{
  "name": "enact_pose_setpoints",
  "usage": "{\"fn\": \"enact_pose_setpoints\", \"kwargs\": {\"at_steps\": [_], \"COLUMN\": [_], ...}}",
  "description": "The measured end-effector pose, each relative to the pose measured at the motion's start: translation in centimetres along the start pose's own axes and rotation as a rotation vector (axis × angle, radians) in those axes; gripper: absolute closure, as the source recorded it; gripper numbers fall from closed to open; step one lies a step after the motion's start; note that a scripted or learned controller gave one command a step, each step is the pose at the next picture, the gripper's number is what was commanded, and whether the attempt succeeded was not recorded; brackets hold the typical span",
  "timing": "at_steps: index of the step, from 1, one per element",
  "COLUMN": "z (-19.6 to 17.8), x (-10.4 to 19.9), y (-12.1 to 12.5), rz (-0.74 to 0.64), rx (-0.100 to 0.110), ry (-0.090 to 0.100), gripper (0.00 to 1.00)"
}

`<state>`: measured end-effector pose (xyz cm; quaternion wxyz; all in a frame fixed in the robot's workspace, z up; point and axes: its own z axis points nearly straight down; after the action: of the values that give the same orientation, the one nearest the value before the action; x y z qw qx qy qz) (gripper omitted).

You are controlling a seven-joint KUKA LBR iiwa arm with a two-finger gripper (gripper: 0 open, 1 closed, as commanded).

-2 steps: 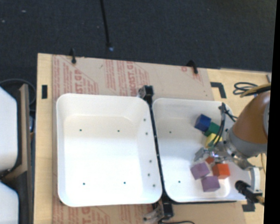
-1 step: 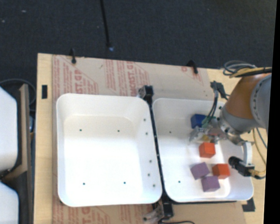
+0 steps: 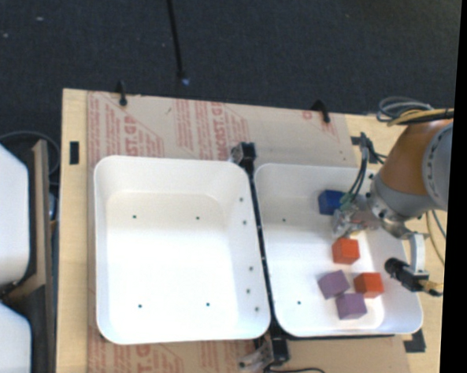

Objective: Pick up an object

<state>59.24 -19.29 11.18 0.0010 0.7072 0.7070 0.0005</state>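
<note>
Now the claw point(image 3: 348, 223) hangs low in the right bin point(image 3: 289, 303), between a blue block point(image 3: 329, 202) and an orange block point(image 3: 345, 250); I cannot tell its state. Nearer the bin's front-right corner lie two purple blocks point(image 3: 333, 284) and another orange one point(image 3: 369, 284).

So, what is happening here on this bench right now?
A robot arm reaches in from the right over the right bin. Its hand hangs low between a blue block and an orange block. Nothing is seen between its fingers, so no block appears to be picked up yet. Nearer the front of that bin lie a second orange block and two purple blocks. The left bin sits beside it.
</note>
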Motion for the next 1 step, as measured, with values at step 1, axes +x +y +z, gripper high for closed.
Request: {"fn": "enact_pose_setpoints", "kwargs": {"at_steps": [1], "z": [0.05], "x": [0.0], "y": [-0.02], "rz": [0.0], "rx": [0.001], "ry": [0.0], "gripper": [0.0]}}
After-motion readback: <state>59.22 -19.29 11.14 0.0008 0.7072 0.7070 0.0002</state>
